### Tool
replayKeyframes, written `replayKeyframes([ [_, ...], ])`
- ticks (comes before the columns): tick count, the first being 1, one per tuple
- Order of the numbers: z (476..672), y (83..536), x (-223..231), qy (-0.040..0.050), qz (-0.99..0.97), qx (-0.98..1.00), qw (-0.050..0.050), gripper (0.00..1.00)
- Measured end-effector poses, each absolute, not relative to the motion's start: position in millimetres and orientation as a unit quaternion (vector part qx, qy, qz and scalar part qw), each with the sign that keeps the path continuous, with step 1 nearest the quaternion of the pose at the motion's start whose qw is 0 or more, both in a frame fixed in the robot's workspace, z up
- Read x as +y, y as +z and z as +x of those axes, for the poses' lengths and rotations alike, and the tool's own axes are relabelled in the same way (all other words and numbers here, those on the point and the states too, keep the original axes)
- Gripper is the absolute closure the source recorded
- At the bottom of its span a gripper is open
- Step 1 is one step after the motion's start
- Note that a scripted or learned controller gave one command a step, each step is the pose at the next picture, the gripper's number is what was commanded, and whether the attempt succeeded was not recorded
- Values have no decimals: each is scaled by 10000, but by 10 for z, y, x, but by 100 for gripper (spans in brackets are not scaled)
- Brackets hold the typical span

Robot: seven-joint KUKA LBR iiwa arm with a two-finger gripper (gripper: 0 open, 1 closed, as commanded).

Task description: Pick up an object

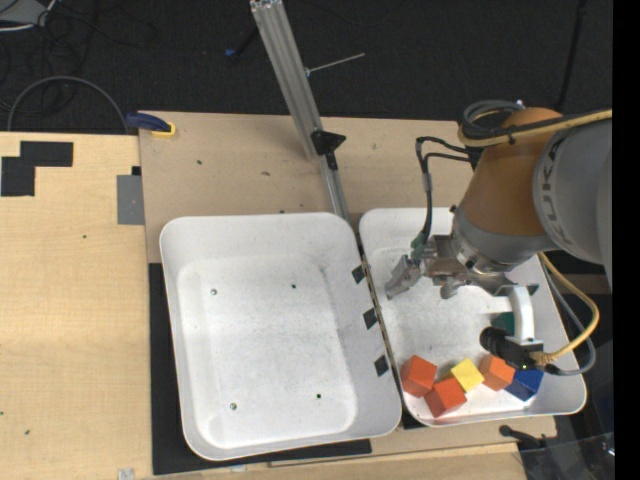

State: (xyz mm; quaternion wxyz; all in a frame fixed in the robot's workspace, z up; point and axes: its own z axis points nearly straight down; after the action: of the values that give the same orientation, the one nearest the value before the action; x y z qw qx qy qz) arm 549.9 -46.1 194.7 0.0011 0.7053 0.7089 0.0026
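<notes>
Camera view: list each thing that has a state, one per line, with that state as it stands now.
Gripper: low over the right bin's far left part, nothing seen between its fingers.
Right bin: holds the blocks, bunched at its near edge.
Red blocks: two, resting side by side.
Yellow block: resting between red and orange.
Orange block: resting, touching the blue one.
Blue block: resting by the near rim.
Left bin: flat on the bench.

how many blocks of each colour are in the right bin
orange blocks: 3
yellow block: 1
blue block: 1
total: 5, all clustered at the near edge of the right bin
</notes>
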Motion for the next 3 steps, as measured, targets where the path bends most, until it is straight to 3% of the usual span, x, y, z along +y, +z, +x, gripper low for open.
replayKeyframes([
  [3, 5477, 1900, -473, -16, 7034, 7108, -20, 0],
])
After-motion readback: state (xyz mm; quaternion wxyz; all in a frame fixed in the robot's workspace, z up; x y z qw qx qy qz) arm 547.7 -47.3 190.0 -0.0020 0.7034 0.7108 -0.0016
